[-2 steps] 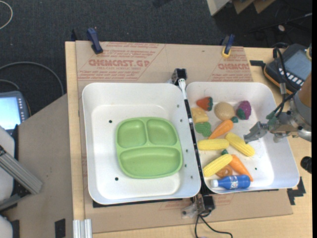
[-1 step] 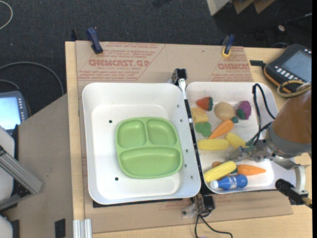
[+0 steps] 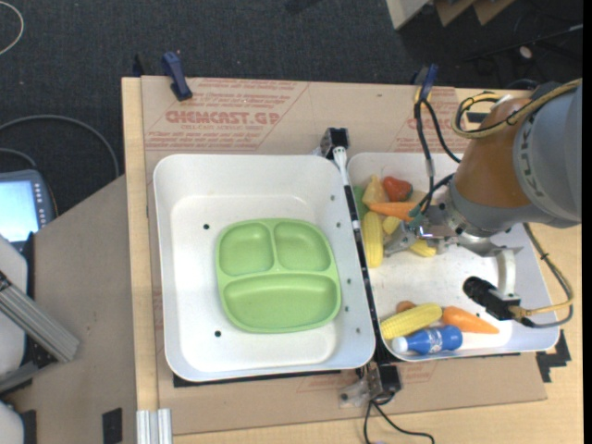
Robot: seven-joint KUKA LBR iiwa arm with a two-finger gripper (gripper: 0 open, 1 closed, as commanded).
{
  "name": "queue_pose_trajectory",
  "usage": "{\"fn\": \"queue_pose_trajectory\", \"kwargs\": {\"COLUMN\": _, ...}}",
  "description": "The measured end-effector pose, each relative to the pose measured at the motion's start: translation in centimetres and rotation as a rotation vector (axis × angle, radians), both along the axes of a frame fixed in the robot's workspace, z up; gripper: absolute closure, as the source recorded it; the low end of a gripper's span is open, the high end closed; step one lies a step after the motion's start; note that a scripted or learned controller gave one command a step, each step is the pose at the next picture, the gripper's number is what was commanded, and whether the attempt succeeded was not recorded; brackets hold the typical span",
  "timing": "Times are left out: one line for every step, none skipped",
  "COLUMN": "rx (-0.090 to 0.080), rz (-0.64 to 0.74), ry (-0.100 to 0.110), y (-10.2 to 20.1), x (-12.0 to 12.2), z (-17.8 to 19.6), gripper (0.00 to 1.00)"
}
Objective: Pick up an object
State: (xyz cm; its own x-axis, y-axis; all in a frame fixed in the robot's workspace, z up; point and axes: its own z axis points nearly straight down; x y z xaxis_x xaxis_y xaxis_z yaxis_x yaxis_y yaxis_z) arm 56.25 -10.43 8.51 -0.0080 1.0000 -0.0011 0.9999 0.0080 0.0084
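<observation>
Over the right bin, in the camera view, the gripper is seen low among the toy food at the bin's upper-left, reached in from the right. Whether it is open or closed cannot be told; the wrist hides it. Nearest candidate is judged to be the corn cob, lying just left of the gripper, long axis running roughly parallel to the divider between bins. A red piece and a carrot are seen just above. A second corn cob, another carrot and a blue bottle lie well apart at the near edge. A green tray is seen in the left bin.
</observation>
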Motion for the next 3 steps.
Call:
{"fn": "queue_pose_trajectory", "kwargs": {"rx": 0.001, "rz": -0.007, "ry": 0.002, "y": 1.5, "x": -6.3, "z": 10.5, "gripper": 0.0}}
{"fn": "queue_pose_trajectory", "kwargs": {"rx": -0.002, "rz": -0.01, "ry": 0.004, "y": -3.1, "x": -2.7, "z": 10.0, "gripper": 0.0}}
{"fn": "queue_pose_trajectory", "kwargs": {"rx": -0.003, "rz": -0.01, "ry": -0.002, "y": -7.5, "x": 2.6, "z": 1.3, "gripper": 0.0}}
